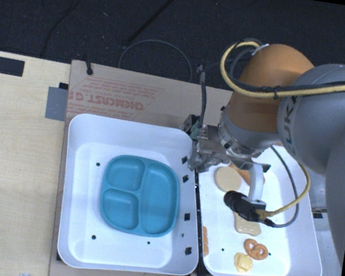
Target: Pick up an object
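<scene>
A blue plate (pixel 139 195) is seated in the left bin (pixel 77 229). A looped brown pretzel (pixel 256 249) is flanked by toast (pixel 248 228). The state of the tool (pixel 199 156) cannot be told.

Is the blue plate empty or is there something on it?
Empty: all three compartments of the blue plate show bare blue.

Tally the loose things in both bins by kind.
Blue divided plate: 1
Pretzel: 1
Pale food pieces, round disc, toast-like slice, yellow lump: 3
Orange strip by the divider: 1
Total: 6 in plain sight
</scene>
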